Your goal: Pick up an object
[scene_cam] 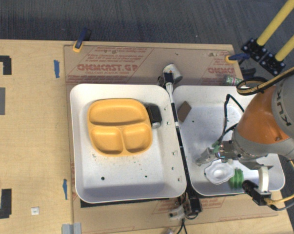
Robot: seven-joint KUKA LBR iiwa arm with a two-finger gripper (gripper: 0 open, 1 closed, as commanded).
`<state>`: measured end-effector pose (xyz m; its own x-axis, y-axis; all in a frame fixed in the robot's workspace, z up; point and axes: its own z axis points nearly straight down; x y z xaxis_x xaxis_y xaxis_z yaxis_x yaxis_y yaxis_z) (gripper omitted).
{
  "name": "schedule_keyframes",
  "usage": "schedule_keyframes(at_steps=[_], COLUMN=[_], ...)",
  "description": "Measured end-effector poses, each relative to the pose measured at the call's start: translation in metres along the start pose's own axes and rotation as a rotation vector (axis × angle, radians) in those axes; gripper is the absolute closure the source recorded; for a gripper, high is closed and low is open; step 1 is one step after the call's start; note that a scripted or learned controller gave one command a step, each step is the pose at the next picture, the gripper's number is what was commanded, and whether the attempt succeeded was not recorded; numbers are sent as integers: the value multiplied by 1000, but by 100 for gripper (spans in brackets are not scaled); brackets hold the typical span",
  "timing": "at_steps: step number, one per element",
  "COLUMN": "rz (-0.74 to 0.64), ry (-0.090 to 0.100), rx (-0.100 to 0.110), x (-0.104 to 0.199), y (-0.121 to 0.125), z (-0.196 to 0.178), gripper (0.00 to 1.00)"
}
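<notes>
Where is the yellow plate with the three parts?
The yellow divided plate lies in the left bin, toward its upper part, with a small black object touching its right edge.

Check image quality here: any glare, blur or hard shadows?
Camera view: even, soft light, with no hard shadows in the left bin; the yellow tray is sharp, with only a mild sheen; the right bin reads bright but keeps detail; the pincer and the clear and green items under it look cluttered and slightly soft.
</notes>
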<state>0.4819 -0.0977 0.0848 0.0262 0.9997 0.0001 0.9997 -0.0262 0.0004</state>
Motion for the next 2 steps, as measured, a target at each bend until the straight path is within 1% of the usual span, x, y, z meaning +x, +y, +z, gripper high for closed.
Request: schedule_keyframes(at_steps=[1,2], rz=[-2,-3], ry=[0,1], rx=[-1,-3], x=[-15,-14], y=[20,21], z=[0,-10], gripper=[0,100])
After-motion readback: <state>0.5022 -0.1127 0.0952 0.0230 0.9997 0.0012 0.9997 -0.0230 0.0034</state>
